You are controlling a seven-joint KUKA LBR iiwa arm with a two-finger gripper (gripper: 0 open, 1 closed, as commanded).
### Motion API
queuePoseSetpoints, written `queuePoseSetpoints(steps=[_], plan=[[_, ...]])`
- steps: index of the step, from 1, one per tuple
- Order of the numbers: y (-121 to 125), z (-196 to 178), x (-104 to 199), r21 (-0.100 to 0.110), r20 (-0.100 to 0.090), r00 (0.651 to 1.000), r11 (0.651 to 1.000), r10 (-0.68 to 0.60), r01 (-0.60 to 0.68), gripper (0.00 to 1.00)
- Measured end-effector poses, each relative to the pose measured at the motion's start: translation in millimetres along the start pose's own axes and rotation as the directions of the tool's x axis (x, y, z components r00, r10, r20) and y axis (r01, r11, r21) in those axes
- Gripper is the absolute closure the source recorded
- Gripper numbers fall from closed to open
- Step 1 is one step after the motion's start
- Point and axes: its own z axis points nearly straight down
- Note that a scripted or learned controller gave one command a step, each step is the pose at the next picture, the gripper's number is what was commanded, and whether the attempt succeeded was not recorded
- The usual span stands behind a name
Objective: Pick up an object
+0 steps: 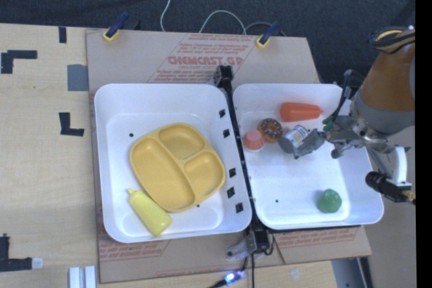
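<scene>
The right bin [297, 216] holds an orange carrot [300, 111], a brown sprinkled donut [271, 129], a small pink round piece [254, 139] and a green ball [330, 200]. My gripper [302, 143] is low in this bin, reaching in from the right. It sits just right of the donut and below the carrot. A small grey, shiny shape [291, 139] lies at its tip. Whether that shape is a separate object or part of the gripper is unclear.
In the left bin [108, 118] there is a yellow divided plate [177, 165] and a yellow squeeze bottle [148, 211] at its lower left. A black divider [233, 145] runs between the bins. The arm's grey and orange body [388, 91] hangs over the right bin's right edge.
</scene>
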Motion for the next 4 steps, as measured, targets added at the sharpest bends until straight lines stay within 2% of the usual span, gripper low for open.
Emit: queuePoseSetpoints(steps=[1,2,3,4], plan=[[3,-7,0,-0.013,0.002,1.000,1.000,-0.004,0.004,0.00],[-1,57,4,-0.007,0.001,1.000,1.000,-0.003,0.003,0.00],[0,108,5,-0.014,0.004,1.000,1.000,-0.003,0.003,0.00],[1,94,4,-0.017,0.006,1.000,1.000,-0.004,0.004,1.00]])
